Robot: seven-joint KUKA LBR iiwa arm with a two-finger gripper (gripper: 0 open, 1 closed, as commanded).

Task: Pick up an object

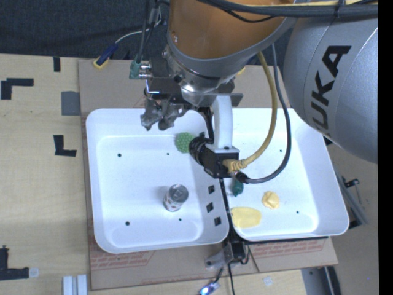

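My gripper (158,118) hangs over the back edge of the left bin (116,226), its dark fingers pointing down near the rim. A green knobbly object (183,142) lies just to the right of and below the fingers, apart from them. A small metal can (175,196) stands upright in the middle of the left bin. In the right bin (319,183) lie a yellow flat piece (245,216), a small yellow lump (270,199) and a small teal object (236,188). Nothing shows between the fingers.
The big orange and grey arm body covers the back of the right bin. A cable loops from the wrist mount (212,155) over the divider between the bins. Brown cardboard (110,78) surrounds the bins.
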